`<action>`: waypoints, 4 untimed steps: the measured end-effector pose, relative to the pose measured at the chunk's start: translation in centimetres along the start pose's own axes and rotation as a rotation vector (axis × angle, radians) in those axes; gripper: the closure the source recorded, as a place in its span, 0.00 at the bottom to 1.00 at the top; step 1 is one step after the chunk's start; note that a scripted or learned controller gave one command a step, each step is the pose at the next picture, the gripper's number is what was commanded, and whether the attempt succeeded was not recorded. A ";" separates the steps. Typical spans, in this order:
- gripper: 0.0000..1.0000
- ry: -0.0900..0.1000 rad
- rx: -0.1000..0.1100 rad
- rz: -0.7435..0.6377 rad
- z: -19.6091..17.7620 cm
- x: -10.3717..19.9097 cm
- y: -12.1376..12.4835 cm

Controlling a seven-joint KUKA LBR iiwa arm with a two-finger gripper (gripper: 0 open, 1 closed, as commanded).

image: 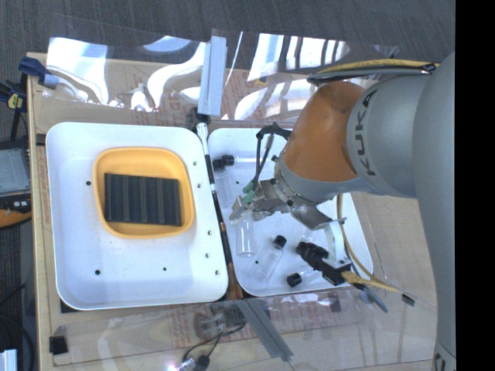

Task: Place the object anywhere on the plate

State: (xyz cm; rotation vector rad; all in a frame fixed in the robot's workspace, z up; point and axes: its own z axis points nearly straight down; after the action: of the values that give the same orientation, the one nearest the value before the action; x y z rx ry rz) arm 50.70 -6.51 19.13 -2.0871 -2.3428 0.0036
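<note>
My fingers (251, 201) low in right bin (357, 247); grip state: cannot tell. Clear vial (246, 238) lies just below, yellow plate (144, 161) in left bin. Vial probably light, slick, rolls; grasp mid-body.

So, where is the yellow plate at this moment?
In the camera view, the yellow plate lies in the left bin, toward its far side. The arm is over the right bin beside it.

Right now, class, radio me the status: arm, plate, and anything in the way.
Gripper low over right bin, among clear tubes and black caps. Yellow plate in left bin, nothing placed on it. Bin walls between.
</note>
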 end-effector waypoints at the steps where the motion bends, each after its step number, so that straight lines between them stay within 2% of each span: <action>1: 1.00 -0.001 -0.001 -0.047 0.0 1.7 4.8; 2: 0.00 -0.001 -0.001 -0.046 0.0 1.7 4.8; 3: 0.00 -0.001 -0.001 -0.031 0.0 -3.4 7.5; 4: 0.00 -0.001 0.002 -0.100 0.1 7.2 8.2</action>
State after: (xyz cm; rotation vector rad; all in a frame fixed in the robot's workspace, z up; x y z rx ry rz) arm 57.98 1.58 19.05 -1.9664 -2.4440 0.0066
